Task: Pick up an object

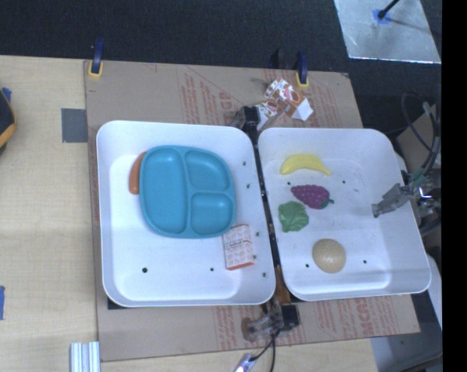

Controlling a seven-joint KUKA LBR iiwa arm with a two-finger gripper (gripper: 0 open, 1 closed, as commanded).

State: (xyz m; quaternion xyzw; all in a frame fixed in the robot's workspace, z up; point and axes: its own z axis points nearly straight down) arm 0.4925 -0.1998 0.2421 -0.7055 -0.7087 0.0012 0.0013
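Your claw (389, 201), its grip state impossible to tell, hangs at the right white bin's (404, 281) edge, well apart from the yellow plastic banana (305, 163), awaiting a pick.

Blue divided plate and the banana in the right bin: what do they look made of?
Blue divided plate: probably moulded plastic, matte to satin; uniform colour, rounded compartment ridges, soft sheen.
Banana: looks like a plastic or rubber toy, smooth; flat even yellow, no markings. Too small to tell hard from soft.
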